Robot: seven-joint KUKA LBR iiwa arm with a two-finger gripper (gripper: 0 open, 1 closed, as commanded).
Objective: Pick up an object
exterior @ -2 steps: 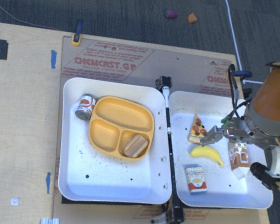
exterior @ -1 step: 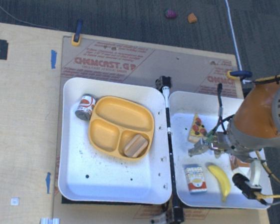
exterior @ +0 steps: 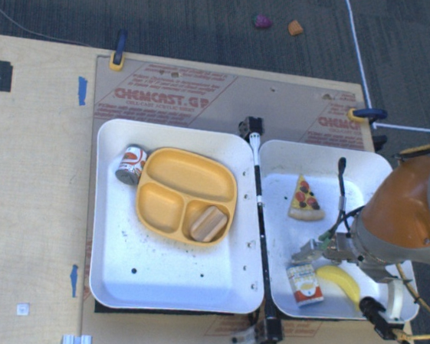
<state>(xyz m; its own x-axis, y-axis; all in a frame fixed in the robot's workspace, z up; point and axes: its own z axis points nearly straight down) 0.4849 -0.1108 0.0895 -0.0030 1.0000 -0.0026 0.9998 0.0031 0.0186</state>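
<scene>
Yellow banana (exterior: 339, 283) lies in the right white bin (exterior: 280, 213), near that bin's front right corner, just beside a small carton (exterior: 306, 284) with a red base that sits at its left, the two close or touching. Gripper (exterior: 315, 251) hangs low over the same bin, just above and left of the carton's top edge; metal parts show there, but whether they are spread or pressed together cannot be told from this angle, and nothing is visibly between them. Grey arm with orange band (exterior: 404, 208) enters from the right and covers the bin's right side. Pizza slice toy (exterior: 306, 200) rests further back in the right bin, apart from the gripper, with a thin dark rod (exterior: 341, 182) standing just to its right. Left white bin (exterior: 109, 217) holds a yellow divided tray (exterior: 180, 175), three compartments; a tan bread-like piece (exterior: 208, 223) lies in the front right compartment. Small red-and-white can (exterior: 130, 164) lies on its side touching the tray's left rim. Both bins sit on a brown board (exterior: 170, 93) printed with red lettering, clamped at its back corners, on the pale worktop (exterior: 28, 185). Two small items, one purple (exterior: 261, 21) and one orange (exterior: 294, 28), lie on the dark floor behind.
</scene>
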